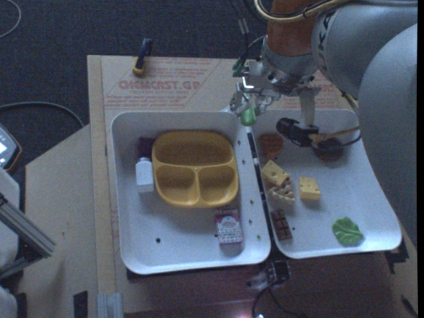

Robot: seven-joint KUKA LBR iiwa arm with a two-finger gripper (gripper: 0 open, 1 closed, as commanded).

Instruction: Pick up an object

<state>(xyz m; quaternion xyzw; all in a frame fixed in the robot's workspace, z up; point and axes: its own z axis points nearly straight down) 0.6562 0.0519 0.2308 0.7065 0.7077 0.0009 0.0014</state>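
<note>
While the claw [248, 105] hangs over the back end of the divider between the bins, a small green object [248, 116] sits pinched between its fingers, above the tabletop [172, 85].

One fixed camera, high above the tabletop [99, 177], looking down at a slant.

It takes in both white bins whole, the left bin [126, 197] toward nine o'clock and the right bin [371, 197] toward three, from moderate range; the arm [371, 38] enters close to the lens at two o'clock.
</note>
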